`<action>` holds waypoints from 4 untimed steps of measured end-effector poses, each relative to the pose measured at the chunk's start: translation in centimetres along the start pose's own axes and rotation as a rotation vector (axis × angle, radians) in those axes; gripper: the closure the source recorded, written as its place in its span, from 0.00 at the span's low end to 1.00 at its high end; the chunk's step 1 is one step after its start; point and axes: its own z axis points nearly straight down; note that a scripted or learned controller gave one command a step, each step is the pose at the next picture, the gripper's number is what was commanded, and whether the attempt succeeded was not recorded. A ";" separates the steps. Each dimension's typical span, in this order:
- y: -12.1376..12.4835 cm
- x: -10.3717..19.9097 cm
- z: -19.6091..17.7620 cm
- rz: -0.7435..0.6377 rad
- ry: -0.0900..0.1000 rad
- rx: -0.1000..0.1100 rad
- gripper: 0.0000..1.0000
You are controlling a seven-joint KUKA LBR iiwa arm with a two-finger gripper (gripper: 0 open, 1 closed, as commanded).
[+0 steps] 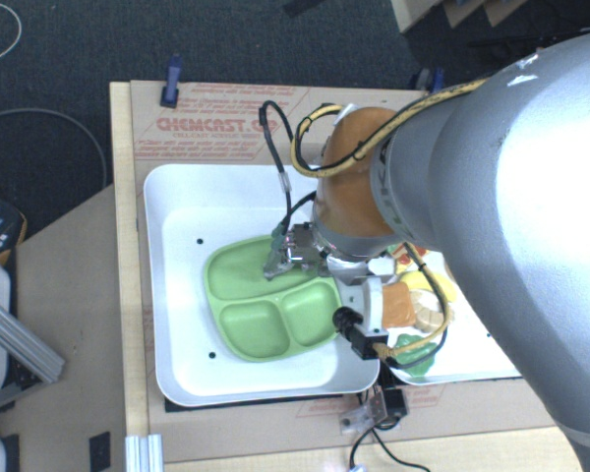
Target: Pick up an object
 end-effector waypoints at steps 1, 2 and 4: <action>5.9 -8.9 -16.6 0.009 -0.006 -0.001 0.00; 5.5 -8.3 -16.5 0.001 -0.003 0.018 1.00; -3.9 7.1 -16.2 -0.005 0.000 0.019 1.00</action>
